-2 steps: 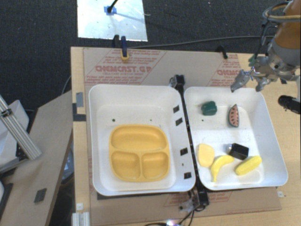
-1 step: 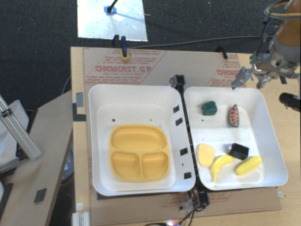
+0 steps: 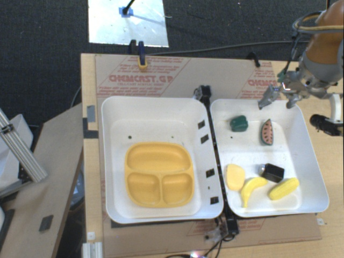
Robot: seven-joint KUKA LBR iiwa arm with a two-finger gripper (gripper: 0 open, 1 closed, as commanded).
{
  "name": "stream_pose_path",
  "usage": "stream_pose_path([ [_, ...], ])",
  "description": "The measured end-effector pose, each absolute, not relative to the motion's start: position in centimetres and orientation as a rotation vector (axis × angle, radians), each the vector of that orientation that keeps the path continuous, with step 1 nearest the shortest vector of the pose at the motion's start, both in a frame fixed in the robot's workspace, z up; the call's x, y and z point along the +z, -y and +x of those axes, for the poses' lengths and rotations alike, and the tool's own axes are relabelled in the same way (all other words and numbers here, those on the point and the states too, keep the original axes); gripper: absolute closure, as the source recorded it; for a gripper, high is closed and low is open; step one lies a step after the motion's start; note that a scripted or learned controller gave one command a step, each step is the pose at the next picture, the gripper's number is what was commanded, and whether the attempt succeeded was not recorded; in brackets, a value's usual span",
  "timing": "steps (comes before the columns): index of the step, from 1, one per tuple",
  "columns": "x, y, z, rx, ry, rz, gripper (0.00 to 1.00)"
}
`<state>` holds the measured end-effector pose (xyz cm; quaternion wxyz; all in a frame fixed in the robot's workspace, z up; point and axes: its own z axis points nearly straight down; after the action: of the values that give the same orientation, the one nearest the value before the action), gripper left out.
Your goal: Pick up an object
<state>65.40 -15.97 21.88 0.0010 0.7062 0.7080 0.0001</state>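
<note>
Pincer open above right bin's far edge, w/ nothing between fingers

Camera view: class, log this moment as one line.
gripper: open, above right bin's far edge | holding: nothing | right bin: banana, corn, watermelon slice | left bin: yellow tray

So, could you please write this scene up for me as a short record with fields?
left bin: holds a yellow divided tray
right bin: green toy pepper, watermelon slice, black block, pale yellow piece, banana, corn cob
hand: open, above the right bin's far edge, holding nothing
arm: enters from the right
</note>
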Motion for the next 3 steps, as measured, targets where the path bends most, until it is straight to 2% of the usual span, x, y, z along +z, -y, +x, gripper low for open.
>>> stream_pose_path([
  [1, 16.3, 16.9, 65.5, -0.001, -2.223, 2.22, 0.0],
  [2, 11.3, 16.5, 64.6, 0.001, -2.222, 2.219, 0.0],
  [3, 12.4, 16.5, 64.7, 0.003, -2.221, 2.218, 1.0],
])
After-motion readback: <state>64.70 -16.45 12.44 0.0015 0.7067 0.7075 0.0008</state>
